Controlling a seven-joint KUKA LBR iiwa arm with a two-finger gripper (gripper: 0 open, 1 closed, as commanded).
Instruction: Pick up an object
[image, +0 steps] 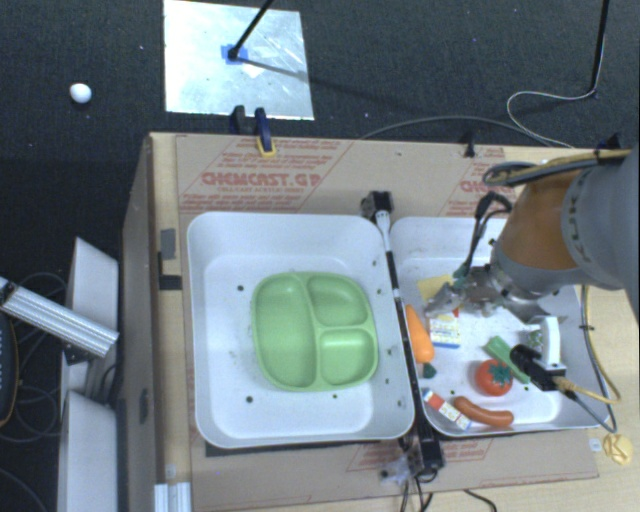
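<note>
The right bin (440, 240) holds an orange carrot (420, 335) along its left wall, a red tomato (492, 377), a brown-red sausage (483, 411) at the front, a green piece (499, 349), a small white and blue packet (445, 330) and a yellowish piece (433, 287). My gripper (458, 298) hangs low over the left half of this bin, just above the packet and beside the yellowish piece. Nothing shows in its grasp.
The left bin (230, 250) carries a green divided plate (313, 330). A black divider rail (395, 300) runs between the two bins. Another small packet (442, 406) lies by the sausage's left end. The grey and orange arm (560, 235) covers the right bin's back right.
</note>
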